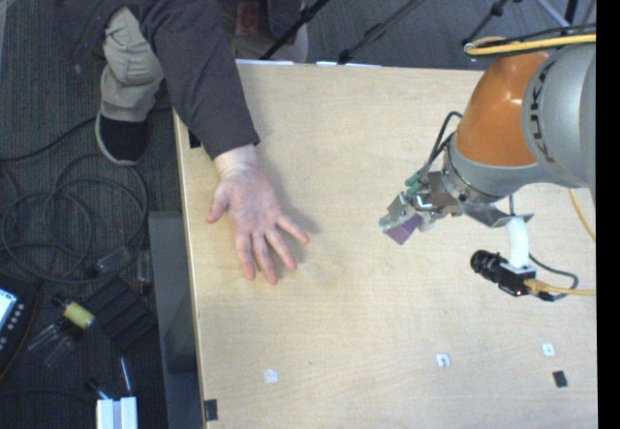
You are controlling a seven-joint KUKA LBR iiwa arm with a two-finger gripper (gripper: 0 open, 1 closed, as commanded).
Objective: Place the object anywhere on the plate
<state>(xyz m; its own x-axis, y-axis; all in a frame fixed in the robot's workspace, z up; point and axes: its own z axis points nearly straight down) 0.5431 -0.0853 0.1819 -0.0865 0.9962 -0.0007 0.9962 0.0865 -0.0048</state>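
A small purple block [400, 229] was seen at the tip of the grey two-finger tool [405, 216], apparently pinched between its nearly closed fingers above the pale wooden worktop [387, 340]. A person's bare hand [256, 221] was laid flat on the worktop, well apart to the left.

No words, brands or numbers can be read anywhere. The worktop [387, 340] carries a few small square markers near its lower edge, too tiny to make out. The arm [542, 117] shows no legible label.
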